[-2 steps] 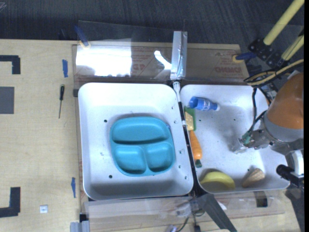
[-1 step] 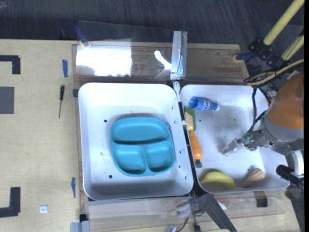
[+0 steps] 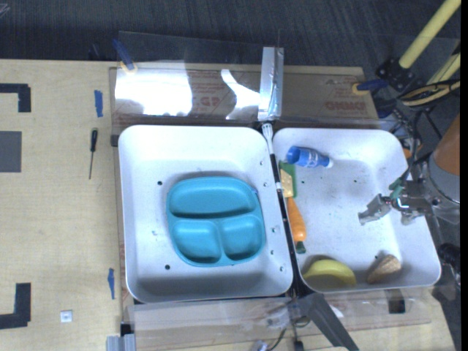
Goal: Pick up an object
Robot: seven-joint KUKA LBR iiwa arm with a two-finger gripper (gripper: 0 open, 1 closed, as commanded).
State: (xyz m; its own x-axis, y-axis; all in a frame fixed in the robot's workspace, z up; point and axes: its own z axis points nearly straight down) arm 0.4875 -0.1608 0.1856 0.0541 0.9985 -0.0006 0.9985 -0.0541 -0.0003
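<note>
Gripper over the right bin, nothing held.

The gripper (image 3: 374,209) hangs above bare floor in the right bin (image 3: 344,139), jaws apart and empty. Its likely targets hug the walls (awkward for a grasp): bottle (image 3: 307,157), carrot (image 3: 296,221), lemon (image 3: 329,271), brown lump (image 3: 384,267). The blue tray (image 3: 214,220) fills the left bin (image 3: 146,196).

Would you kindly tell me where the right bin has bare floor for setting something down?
Its middle is bare, between the blue bottle, end effector and yellow object. The left wall is crowded by the carrot.
</note>
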